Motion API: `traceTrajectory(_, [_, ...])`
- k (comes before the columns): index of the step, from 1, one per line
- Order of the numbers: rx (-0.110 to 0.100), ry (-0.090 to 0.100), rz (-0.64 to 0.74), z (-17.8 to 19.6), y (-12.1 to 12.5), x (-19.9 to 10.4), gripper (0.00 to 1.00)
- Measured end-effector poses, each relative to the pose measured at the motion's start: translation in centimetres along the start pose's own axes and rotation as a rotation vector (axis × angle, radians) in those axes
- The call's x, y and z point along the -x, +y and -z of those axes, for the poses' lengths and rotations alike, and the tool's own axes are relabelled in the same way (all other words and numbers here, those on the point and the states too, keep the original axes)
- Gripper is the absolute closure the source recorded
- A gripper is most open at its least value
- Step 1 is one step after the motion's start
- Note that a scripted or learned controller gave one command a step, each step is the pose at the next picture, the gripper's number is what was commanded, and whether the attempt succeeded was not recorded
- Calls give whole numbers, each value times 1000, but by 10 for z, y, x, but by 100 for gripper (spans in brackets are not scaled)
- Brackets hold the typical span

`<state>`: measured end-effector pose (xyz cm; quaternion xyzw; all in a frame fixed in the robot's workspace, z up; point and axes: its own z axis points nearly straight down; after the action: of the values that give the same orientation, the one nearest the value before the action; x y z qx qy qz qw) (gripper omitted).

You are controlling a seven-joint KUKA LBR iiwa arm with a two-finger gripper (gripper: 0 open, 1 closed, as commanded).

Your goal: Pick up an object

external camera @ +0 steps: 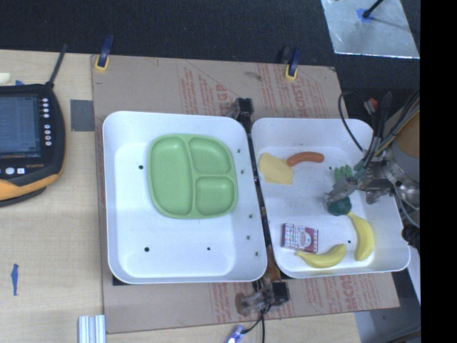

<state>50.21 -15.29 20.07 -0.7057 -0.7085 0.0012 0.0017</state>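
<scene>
Where the arm reaches in at the right of the frame, these lines read outward from it.

Gripper: the gripper point(348, 185) hangs low over the right bin point(314, 265), its metal fingers point(341, 188) spread apart — nothing seen between them.

Nearest thing: a dark green object point(340, 206), small and rounded, sits just below the fingertips at middle right; too blurred to name. It looks light, likely a toy, probably smooth enough to roll — a hold across its widest part seems safest.

Bananas: two — one point(363, 236) upright at lower right, the other point(323, 256) lying along the bin's bottom edge; probably stiff light plastic, best pinched mid-length.

Sausage: one point(305, 158), upper part of the right bin.

Yellow wedge: one point(275, 169), beside the sausage.

Small carton: one point(298, 237), flat, hard to pinch.

Green plate: one point(192, 175), divided in three, in the left bin point(128, 263).

Bins: two.
</scene>
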Motion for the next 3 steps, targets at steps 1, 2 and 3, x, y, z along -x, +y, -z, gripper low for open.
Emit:
traceTrajectory(1, [-1,-1,3,-83,47,13,0])
traceTrajectory(2, [2,-1,0,-108,97,60,0])
traceTrajectory(3, [-1,0,0,-109,47,27,0])
